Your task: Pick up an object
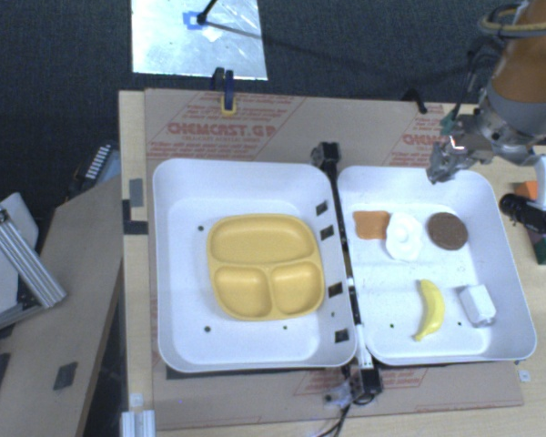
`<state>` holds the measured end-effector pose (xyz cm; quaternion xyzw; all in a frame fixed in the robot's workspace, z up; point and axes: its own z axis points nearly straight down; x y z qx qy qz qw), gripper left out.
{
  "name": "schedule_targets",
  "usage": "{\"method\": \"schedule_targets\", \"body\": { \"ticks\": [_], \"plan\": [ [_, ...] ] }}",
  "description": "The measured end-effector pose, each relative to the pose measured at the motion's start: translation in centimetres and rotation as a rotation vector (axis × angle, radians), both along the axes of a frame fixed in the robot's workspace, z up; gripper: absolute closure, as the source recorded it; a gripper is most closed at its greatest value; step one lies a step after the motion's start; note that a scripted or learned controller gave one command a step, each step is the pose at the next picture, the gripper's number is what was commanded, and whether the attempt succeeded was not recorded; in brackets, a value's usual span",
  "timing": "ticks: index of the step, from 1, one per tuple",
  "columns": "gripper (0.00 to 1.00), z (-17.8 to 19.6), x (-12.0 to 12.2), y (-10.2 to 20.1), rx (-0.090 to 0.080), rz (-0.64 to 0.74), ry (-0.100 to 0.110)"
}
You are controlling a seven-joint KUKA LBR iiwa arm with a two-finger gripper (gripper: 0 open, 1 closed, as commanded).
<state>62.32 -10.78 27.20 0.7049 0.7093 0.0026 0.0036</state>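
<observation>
The gripper (444, 167) is hovering over the right bin's (505, 244) far rim. A banana (429, 309) and brown disc (448, 231) are lying inside; a yellow tray (259, 265) is sitting in the left bin (177, 244).

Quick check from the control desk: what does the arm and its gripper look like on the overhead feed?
The arm has an orange band over a grey wrist section, with dark cables looping around its top. The gripper is small, metallic grey and dark, too blurred for finer detail.
</observation>
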Motion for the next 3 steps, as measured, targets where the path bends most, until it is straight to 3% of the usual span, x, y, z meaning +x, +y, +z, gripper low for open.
{"method": "schedule_targets", "body": {
  "ticks": [2,3],
  "plan": [
    [1.00,-3.3,1.1,10.4,0.003,0.003,0.008],
    [1.00,-3.2,1.2,16.8,0.004,0.005,0.007]
  ]
}}
